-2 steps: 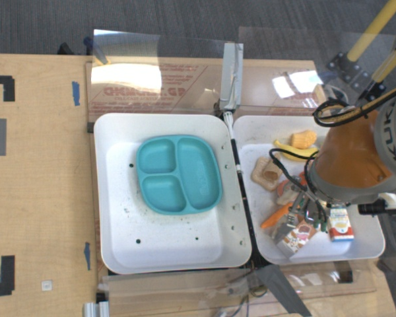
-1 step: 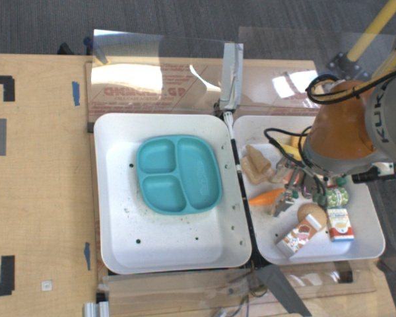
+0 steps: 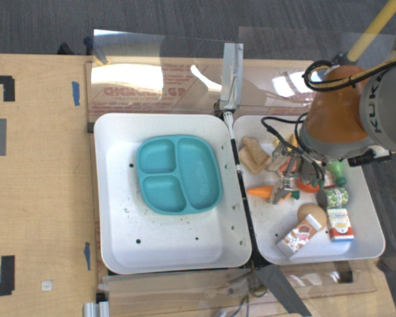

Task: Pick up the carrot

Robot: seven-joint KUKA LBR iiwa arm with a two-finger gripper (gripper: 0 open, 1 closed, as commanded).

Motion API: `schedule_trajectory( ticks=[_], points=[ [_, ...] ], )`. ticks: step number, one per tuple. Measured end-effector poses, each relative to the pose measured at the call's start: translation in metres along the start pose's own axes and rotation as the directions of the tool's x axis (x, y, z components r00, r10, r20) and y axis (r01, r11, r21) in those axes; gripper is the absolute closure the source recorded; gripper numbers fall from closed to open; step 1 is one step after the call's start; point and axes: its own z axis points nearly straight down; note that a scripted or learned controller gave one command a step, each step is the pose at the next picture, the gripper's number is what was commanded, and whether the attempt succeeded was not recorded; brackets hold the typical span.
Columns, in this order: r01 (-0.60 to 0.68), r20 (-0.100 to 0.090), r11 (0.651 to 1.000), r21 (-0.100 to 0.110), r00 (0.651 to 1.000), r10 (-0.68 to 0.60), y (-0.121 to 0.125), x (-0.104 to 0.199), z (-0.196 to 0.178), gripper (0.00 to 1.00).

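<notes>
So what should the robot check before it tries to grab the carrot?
1. Carrot is in the right bin: ok.
2. Gripper is right next to the carrot: ok.
3. Carrot is between the fingers: cannot tell, the tips blur into the clutter.
4. Room around the carrot: not ok, the bread-like piece and other toy food crowd close.
5. Teal plate in the left bin is out of the arm's way: ok.
</notes>
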Motion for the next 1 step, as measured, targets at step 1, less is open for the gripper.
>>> schedule_trajectory(
  ticks=[1],
  points=[
    [-0.278,-0.002,0.961,0.000,0.961,0.278,0.0021,0.0213,-0.0004,0.00]
  ],
)
